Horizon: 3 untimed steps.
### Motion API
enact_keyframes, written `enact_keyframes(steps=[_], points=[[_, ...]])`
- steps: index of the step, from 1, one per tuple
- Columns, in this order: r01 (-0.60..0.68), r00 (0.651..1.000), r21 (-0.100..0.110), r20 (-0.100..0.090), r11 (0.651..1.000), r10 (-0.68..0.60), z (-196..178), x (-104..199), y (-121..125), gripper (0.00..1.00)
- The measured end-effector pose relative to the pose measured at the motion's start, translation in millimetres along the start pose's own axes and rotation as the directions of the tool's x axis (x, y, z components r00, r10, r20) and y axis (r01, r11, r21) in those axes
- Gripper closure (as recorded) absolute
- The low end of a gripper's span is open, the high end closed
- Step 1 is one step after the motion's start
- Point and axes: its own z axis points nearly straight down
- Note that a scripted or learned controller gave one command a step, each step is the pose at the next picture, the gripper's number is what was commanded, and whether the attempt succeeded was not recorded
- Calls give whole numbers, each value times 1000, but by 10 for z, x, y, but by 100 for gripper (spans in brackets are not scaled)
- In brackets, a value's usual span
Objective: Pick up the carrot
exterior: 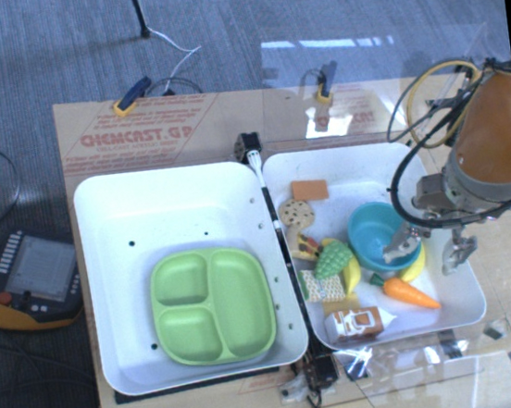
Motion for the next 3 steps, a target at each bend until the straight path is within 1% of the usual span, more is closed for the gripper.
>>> enact_keyframes(steps=[1,2,3], points=[[395,919,8,-1,919,-395,891,-94,363,0],[810,586,16,-6,586,-810,888,-166,364,0],[961,276,11,-1,276,-961,897,-134,379,0]])
